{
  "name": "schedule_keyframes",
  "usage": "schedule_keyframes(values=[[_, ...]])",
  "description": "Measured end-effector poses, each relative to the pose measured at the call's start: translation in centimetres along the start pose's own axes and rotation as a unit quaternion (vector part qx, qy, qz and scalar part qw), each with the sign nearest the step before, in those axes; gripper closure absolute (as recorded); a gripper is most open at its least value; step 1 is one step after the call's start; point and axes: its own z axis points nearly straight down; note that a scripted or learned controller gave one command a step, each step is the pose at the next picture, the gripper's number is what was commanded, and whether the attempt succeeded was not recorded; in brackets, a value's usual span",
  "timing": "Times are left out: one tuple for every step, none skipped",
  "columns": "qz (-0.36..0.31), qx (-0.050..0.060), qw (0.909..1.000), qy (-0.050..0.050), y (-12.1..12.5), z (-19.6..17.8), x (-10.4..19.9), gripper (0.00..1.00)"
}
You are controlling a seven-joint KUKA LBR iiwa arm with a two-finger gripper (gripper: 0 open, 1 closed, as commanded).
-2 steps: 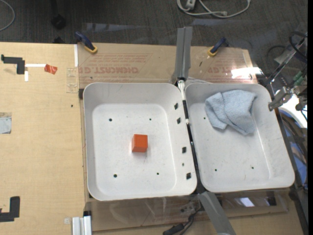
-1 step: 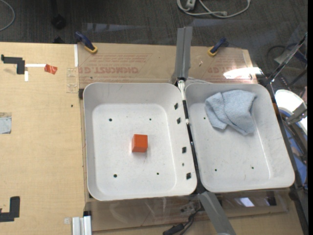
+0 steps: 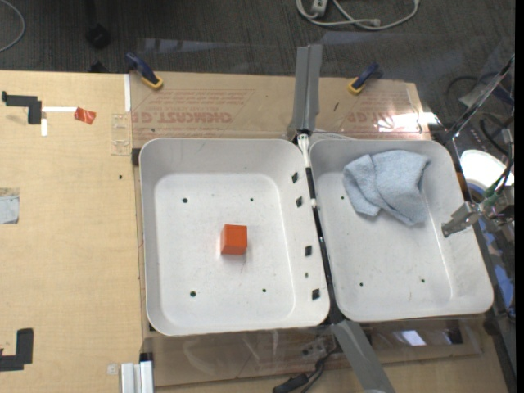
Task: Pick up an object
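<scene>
Orange, small cube-shaped block [image 3: 234, 240] lies flat on the floor of the left shallow white plastic bin [image 3: 164, 301], a little below its middle, with nothing touching it. A crumpled grey cloth [image 3: 389, 185] rests in the upper part of the right white bin [image 3: 467, 297]. At the right rim of that bin a metal claw [image 3: 460, 219] is partly seen; how far it is open I cannot tell, and nothing shows in its hold. The pick seems not yet done: reaching, closing and lifting are all left
</scene>
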Motion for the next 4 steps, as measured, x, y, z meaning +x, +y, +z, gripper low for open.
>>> schedule_keyframes(values=[[-0.127, 0.000, 0.9918, 0.003, -1.1, 12.6, 0.4, 0.00], [-0.126, -0.001, 0.9921, 0.001, -1.1, 11.6, 0.2, 1.00], [-0.186, -0.003, 0.9826, -0.002, 4.3, 1.8, 5.8, 1.00], [-0.289, -0.003, 0.9572, -0.003, 9.7, 0.1, 1.2, 1.00]])
